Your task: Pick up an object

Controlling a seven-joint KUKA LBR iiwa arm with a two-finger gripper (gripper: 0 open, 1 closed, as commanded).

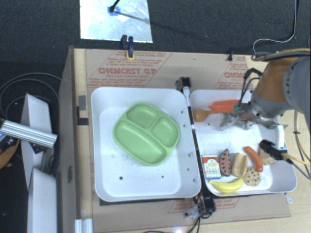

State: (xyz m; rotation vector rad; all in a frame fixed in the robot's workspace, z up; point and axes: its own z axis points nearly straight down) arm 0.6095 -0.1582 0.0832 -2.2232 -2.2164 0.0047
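My gripper [236, 122] hangs low over the back of the right bin [291, 178], its fingers spread open on bare bin floor with nothing between them. An orange carrot [222, 106] lies just behind it, close to the fingers. A tan pear-shaped piece [200, 114] rests to the left by the bin's wall. Along the front of the bin sit a small red and white box [210, 167], a watermelon slice [224, 162], a bread piece [238, 164], a red sausage [253, 158], a cookie [251, 177] and a banana [226, 185].
The left bin [104, 178] holds a green divided plate [146, 133] near its middle. A ridge [192, 130] where the two bin walls meet runs between them. The arm [282, 86] comes in over the right bin's back right corner.
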